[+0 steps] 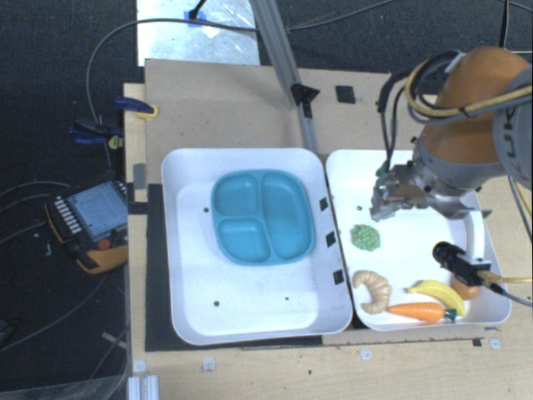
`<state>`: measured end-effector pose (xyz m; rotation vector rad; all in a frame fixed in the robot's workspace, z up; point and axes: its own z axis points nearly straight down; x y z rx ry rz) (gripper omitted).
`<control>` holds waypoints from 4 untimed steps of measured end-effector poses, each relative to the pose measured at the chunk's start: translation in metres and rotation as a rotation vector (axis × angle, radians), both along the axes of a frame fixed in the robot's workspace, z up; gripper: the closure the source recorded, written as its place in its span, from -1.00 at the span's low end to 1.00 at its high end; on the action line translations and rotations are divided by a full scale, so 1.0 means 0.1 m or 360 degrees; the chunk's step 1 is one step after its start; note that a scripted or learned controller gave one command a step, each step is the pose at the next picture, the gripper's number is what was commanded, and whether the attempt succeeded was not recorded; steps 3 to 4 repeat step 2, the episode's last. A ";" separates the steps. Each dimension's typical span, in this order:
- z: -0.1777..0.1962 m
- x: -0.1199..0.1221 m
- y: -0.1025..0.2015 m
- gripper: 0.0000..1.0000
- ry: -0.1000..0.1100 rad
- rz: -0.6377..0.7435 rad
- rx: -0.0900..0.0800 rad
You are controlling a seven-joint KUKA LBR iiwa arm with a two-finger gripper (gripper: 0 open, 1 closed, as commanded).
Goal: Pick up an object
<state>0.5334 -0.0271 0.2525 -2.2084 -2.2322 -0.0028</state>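
I am hovering my gripper (385, 207) over the right bin (354, 173), in its far half and nearer its left wall than its right. From this slant I cannot tell whether the tool is released or clenched, so I am not counting anything as grasped.

The pickable things are all lying in this bin. The green ball (365, 237) is sitting alone on the bin floor, just on the near side of my gripper and beside the left wall. I am judging it the likeliest target, because it is closest and has bare floor around it. The croissant (373, 290) is lying toward the near left corner. The carrot (415, 312) and banana (433, 290) are crowding each other along the near edge, touching or nearly so, which is making them the poorer choice for a clean grab.

The left bin (187, 248) is carrying a blue divided plate (262, 217) in its far half, well apart from my work.

I am reading this as the approach, with the lift not yet done. The descent is needing care, since the ball looks round and may roll toward the wall.
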 end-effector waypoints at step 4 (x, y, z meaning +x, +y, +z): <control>-0.27 -0.26 1.15 1.00 0.0003 0.0000 0.0001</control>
